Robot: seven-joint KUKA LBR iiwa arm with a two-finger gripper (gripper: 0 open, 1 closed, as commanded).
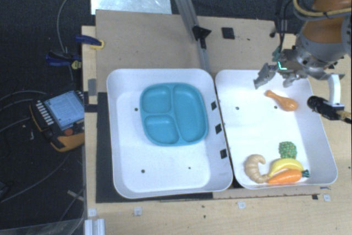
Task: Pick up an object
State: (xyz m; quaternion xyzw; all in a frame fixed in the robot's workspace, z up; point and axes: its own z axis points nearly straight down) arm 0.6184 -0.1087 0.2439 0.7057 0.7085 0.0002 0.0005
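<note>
Pincer (276, 78) fingers apart, nothing btwn, over far edge of right bin (250, 135) | drumstick (281, 100) just below it in bin | croissant (254, 167), banana (285, 165), carrot (286, 176), broccoli (287, 148) clustered near corner | blue plate (174, 114) in left bin (126, 168)

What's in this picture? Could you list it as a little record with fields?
left bin: holds a blue divided plate
right bin: toy food
far end: chicken drumstick
near corner: croissant, banana, carrot, broccoli, bunched together
hand: open, above the right bin's far edge, holding nothing
nearest to hand: drumstick
</note>
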